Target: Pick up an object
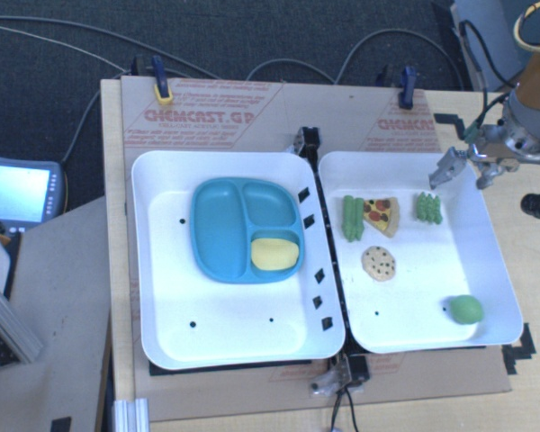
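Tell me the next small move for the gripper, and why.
Probably lower toward the small green broccoli piece. The gripper sits above the right bin's far edge with its fingers spread and nothing between them, and that piece lies closest, apart from the pizza slice.

Bright, even overhead light washes out the white bins, with soft faint shadows and slight overall blur.

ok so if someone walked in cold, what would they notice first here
Probably the blue divided plate in the left bin, with a yellow item in its lower right compartment. Next, the small toy foods in the right bin: a pizza slice, a cookie and a green ball. The hand hovers open over that bin's upper right corner.
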`<action>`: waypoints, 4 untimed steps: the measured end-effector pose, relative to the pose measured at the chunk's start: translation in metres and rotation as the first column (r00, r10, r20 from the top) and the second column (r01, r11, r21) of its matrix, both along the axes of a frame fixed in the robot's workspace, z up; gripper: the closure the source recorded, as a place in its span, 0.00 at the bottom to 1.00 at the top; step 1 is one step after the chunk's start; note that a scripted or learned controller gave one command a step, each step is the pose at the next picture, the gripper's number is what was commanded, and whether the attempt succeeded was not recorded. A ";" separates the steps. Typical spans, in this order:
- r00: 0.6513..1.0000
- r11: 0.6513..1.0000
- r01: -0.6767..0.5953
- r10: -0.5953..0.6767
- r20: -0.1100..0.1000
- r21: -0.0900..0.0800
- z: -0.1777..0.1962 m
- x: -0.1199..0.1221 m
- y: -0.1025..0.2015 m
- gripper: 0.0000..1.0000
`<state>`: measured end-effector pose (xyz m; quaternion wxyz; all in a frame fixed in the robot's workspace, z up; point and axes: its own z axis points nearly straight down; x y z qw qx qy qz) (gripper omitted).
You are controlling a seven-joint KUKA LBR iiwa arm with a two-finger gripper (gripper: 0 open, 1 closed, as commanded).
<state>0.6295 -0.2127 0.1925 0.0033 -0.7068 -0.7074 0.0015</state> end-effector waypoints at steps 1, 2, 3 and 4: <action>1.000 1.000 -0.001 0.001 0.001 0.000 -0.061 0.006 0.001 0.00; 1.000 1.000 -0.001 0.001 0.002 0.000 -0.110 0.005 0.002 0.00; 1.000 1.000 -0.002 0.002 0.009 -0.002 -0.095 0.008 0.002 1.00; 1.000 1.000 0.000 0.000 0.014 -0.005 -0.037 0.007 -0.008 1.00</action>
